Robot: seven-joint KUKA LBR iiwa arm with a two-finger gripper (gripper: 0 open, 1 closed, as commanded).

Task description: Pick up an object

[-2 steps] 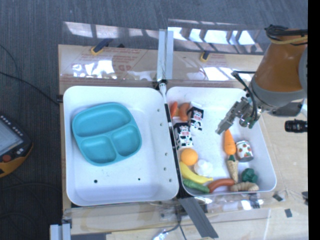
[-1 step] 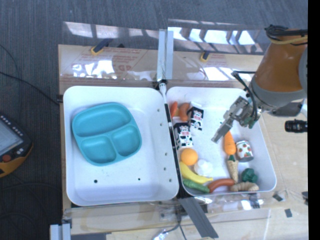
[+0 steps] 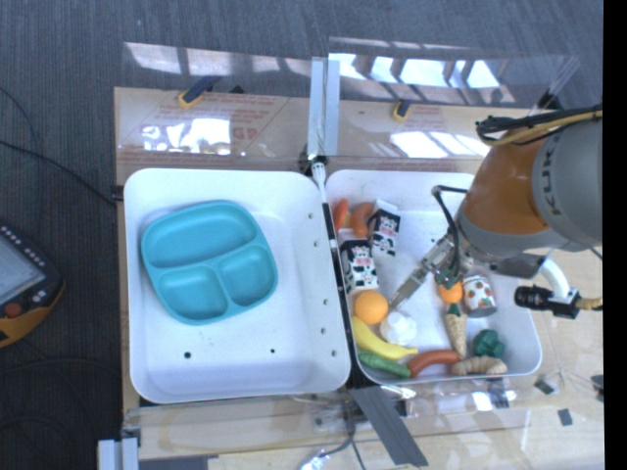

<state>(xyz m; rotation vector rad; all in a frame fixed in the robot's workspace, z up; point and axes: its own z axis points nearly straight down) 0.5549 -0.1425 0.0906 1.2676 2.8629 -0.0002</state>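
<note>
My gripper [image 3: 412,284] reaches down into the right bin [image 3: 519,360] from the grey and orange arm [image 3: 519,189]. Its tip hangs just right of an orange ball [image 3: 370,306] and above a small white object [image 3: 399,327]. A yellow banana [image 3: 377,340] lies below the ball. Two cow-patterned cartons [image 3: 361,266] [image 3: 385,229] stand left of the gripper. A small orange piece [image 3: 450,293], a carrot [image 3: 457,329] and a little printed can [image 3: 478,296] sit to its right. I see nothing held.
A red sausage-like piece [image 3: 432,362], a green broccoli [image 3: 487,343] and a beige root [image 3: 481,366] lie along the right bin's front. Orange pieces [image 3: 344,213] rest at its back left. The left bin [image 3: 167,360] holds a blue divided tray [image 3: 208,259].
</note>
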